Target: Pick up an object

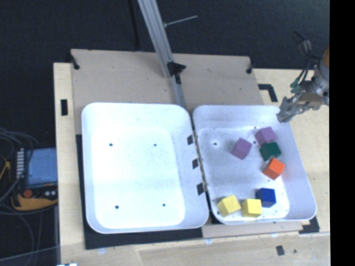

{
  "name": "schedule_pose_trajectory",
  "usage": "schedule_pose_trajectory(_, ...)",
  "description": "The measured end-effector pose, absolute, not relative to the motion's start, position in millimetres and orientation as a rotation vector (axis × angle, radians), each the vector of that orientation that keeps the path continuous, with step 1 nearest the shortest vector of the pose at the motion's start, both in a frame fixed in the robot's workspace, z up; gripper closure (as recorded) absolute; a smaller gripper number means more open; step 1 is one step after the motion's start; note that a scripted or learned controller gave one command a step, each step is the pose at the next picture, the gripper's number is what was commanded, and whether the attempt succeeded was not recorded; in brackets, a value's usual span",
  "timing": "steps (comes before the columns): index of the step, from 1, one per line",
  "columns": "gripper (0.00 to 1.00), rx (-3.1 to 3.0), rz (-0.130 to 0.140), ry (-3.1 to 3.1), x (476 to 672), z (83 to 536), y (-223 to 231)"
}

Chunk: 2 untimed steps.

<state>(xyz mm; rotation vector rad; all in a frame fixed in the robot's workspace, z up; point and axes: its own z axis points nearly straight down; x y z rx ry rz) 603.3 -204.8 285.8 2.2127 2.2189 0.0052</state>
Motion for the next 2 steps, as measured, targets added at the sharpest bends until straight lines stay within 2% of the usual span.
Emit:
schedule_pose_trajectory(1, 1.0, 2.213, 0.002, 2.224, 604.0, 300, -206)
schedule_pose_trajectory(2, 1.0, 2.214, 0.002, 2.228, 597.6, 302, -159)
